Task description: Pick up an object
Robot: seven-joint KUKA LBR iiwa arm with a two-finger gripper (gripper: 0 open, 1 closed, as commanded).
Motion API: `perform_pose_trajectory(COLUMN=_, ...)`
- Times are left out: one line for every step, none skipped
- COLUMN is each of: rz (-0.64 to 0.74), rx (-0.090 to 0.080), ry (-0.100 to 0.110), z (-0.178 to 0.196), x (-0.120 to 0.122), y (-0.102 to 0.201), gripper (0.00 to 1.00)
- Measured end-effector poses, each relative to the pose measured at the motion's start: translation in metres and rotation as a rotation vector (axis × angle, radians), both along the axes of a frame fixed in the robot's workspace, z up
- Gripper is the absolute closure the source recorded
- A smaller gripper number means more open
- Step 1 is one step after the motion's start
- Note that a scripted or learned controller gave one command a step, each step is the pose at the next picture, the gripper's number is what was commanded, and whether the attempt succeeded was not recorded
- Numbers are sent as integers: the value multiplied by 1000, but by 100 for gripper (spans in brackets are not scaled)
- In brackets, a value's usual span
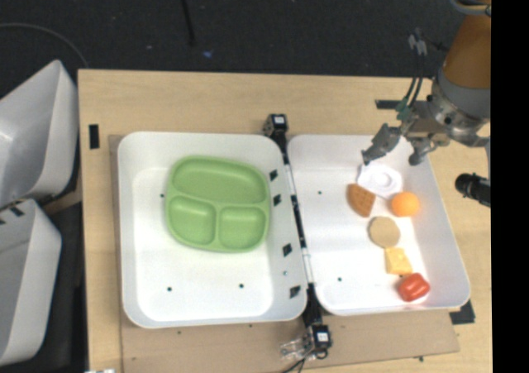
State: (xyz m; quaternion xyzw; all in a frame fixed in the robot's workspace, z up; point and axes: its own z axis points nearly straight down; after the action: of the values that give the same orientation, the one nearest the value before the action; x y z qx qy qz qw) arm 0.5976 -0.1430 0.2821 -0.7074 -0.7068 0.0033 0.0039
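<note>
Hovering with open jaws, our gripper (398, 143) holds nothing yet; the white disc (379, 179) below waits for picking.

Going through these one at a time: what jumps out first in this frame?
The green divided plate stands out, lying alone in the left bin. The right bin holds a row of small food pieces along its right side: a white disc, an orange ball, a tan round piece, a yellow block and a red piece. The tool hangs over that bin's far right corner, above the white disc.
</note>
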Motion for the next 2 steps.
perform_pose_trajectory(rz=2, rx=-1, ry=-12, z=6, x=2, y=0, gripper=0)
perform_pose_trajectory(rz=0, rx=-2, ry=-6, z=-50, x=8, y=-8, gripper=0)
